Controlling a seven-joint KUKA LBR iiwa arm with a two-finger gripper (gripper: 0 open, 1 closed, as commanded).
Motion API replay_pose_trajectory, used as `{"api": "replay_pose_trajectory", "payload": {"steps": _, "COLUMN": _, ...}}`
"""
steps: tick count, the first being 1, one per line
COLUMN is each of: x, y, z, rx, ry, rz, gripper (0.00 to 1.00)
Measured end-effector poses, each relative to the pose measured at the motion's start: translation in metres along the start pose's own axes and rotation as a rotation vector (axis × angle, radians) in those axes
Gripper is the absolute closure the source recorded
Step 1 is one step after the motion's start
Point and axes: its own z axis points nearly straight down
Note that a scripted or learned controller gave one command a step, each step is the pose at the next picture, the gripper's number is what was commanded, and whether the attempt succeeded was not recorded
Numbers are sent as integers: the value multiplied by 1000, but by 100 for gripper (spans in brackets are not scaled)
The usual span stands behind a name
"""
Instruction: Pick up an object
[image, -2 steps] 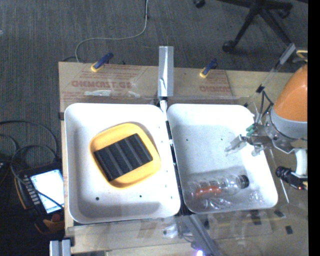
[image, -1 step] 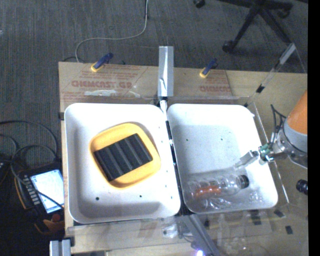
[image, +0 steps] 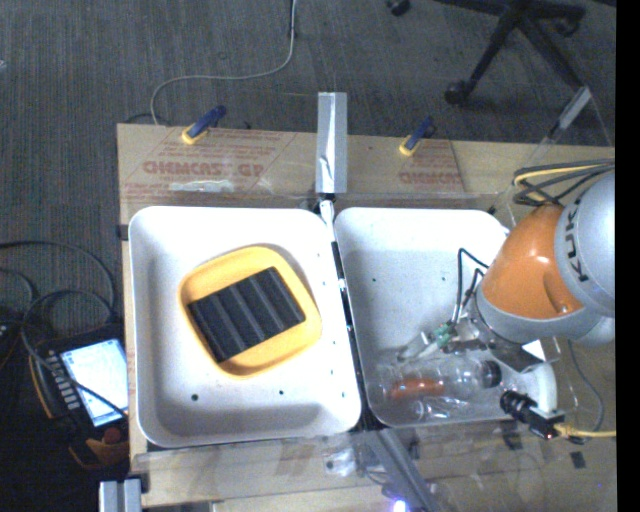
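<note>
A yellow, rounded-square object with a black ribbed top lies in the middle of the left bin. A clear plastic bottle with a reddish part inside lies on its side along the front wall of the right bin. My gripper reaches down into the right bin just behind and above the bottle, under the orange band of the arm. The arm's bulk hides the right end of that bin. Nothing is visibly held.
A metal post stands at the back between the bins. Two blue-and-yellow clamps sit on the board behind them. A handheld screen and cables lie on the floor to the left.
</note>
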Motion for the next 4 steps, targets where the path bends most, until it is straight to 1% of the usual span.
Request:
{"api": "replay_pose_trajectory", "payload": {"steps": 1, "x": -59, "y": 24, "z": -27, "rx": 18, "ry": 5, "rz": 109, "gripper": 0}}
{"api": "replay_pose_trajectory", "payload": {"steps": 2, "x": -33, "y": -6, "z": 0, "rx": -1, "ry": -4, "rz": 88, "gripper": 0}}
{"api": "replay_pose_trajectory", "payload": {"steps": 3, "x": -32, "y": -4, "z": -10, "rx": -3, "ry": 0, "rz": 86, "gripper": 100}}
{"api": "replay_pose_trajectory", "payload": {"steps": 4, "x": -32, "y": -4, "z": -10, "rx": -2, "ry": 0, "rz": 87, "gripper": 0}}
